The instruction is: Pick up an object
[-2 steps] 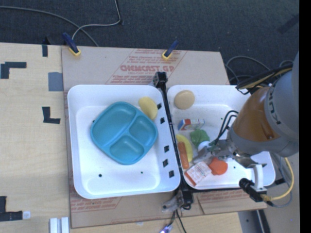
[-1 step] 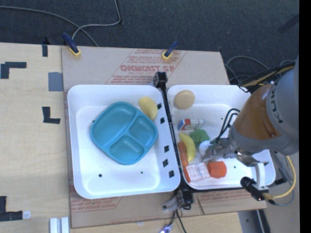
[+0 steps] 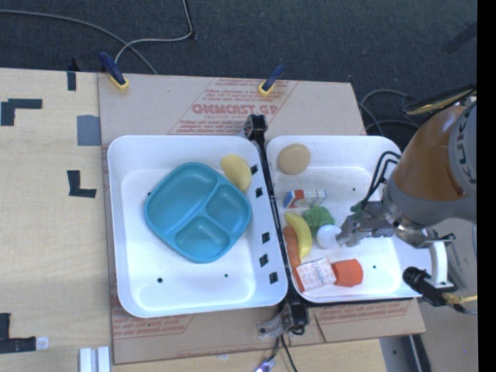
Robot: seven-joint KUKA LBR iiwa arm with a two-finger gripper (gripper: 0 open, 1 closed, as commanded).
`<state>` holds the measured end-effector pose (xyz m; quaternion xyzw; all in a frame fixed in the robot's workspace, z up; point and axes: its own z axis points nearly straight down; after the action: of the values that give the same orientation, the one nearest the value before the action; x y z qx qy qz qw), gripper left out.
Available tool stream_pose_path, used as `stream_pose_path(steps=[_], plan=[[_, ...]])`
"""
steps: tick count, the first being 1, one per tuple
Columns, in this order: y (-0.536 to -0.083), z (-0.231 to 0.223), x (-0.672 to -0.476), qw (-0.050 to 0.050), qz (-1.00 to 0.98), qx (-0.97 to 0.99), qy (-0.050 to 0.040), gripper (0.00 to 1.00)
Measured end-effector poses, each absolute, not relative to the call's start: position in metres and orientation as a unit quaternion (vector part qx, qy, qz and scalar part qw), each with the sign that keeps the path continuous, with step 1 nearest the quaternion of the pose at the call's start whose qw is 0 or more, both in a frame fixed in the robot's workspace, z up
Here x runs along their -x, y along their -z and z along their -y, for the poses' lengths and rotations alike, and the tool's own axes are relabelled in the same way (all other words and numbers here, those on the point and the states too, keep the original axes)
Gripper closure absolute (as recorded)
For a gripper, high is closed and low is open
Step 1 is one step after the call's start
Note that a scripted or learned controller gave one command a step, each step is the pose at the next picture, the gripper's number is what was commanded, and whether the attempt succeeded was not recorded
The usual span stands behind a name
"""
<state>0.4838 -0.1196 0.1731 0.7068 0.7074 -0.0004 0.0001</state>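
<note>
The gripper (image 3: 350, 231) hangs low in the right bin (image 3: 385, 152); its opening I cannot tell. A white ball (image 3: 328, 235) lies just beside it, crowded by a banana (image 3: 301, 233). It may roll away.

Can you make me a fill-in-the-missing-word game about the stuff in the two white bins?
1. The blue plate with three sections lies in the ____ bin.
2. The yellow lemon sits beside the plate, close to the ____ between the two bins.
3. The banana in the right bin is colored ____.
4. The gripper hangs over the ____ bin.

Missing words: left; divider; yellow; right
</note>
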Motion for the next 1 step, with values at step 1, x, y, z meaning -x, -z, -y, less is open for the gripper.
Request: stream_pose_path(steps=[1], plan=[[-0.1729,0.1196,-0.4836,0.0,-0.707,-0.707,0.0007,0.0]])
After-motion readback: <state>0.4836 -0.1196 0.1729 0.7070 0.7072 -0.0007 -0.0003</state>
